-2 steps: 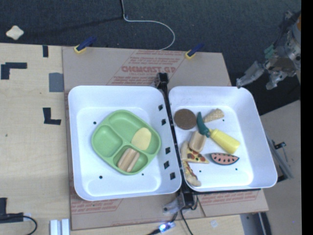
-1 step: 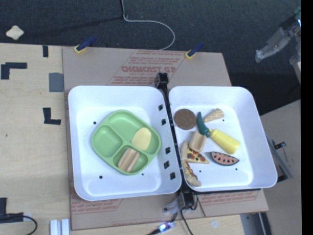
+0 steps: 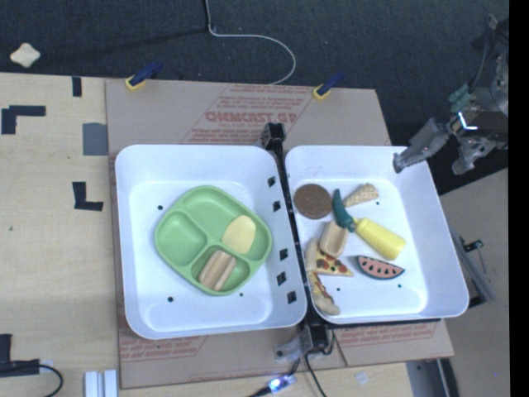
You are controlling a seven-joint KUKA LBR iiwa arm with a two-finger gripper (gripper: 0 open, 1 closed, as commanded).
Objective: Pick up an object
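A dark blue carpet runs behind a pale wooden worktop [image 3: 50, 222], on which a brown cardboard sheet [image 3: 240, 114] printed with red lettering carries two shallow white bins side by side. A thin white cable [image 3: 248, 35] loops across the carpet toward the cardboard's far edge, and yellow-and-blue clamps [image 3: 145, 74] pin its far corners.

The left bin [image 3: 136, 246] holds a green divided plate [image 3: 194, 234] at its centre. A pale yellow rounded toy piece [image 3: 240, 234] lies in the plate's right compartment and a tan bread-like piece [image 3: 216, 269] in the near one.

The right bin [image 3: 430, 246] holds a scatter of toy food. A round brown cookie [image 3: 312, 200] lies near the far-left corner, with a tan wedge-shaped cracker [image 3: 361, 194] beside it. A yellow corn cob with a green stalk [image 3: 370, 230] lies slantwise across the middle, its stalk end touching a small tan cup-like piece [image 3: 332, 238]. A watermelon slice [image 3: 379, 268] sits toward the near-right side. A pizza slice [image 3: 325, 265] and another tan piece [image 3: 324, 298] lie along the left wall.

The hand [image 3: 411, 157] hangs at the right bin's far-right corner, over the rim, well apart from the toys. Whether it is spread or closed I cannot tell; nothing is visibly in it.
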